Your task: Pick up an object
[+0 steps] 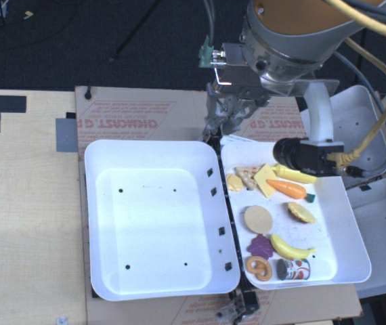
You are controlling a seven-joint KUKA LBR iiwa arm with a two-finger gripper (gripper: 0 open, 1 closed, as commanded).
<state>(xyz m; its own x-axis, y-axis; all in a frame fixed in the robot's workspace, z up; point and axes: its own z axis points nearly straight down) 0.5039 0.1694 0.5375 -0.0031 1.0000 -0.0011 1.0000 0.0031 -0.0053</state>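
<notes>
Hovering my gripper (221,128) over the far rim where both bins meet; whether it's open or closed, I can't tell. Nearest pick, the carrot (290,189), lies in the right bin (345,239), down-right, long axis crosswise.

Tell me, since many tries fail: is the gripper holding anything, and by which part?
Nothing shows in the gripper, which hangs at the far rim where the two bins meet, above the toy food in the right bin.
</notes>
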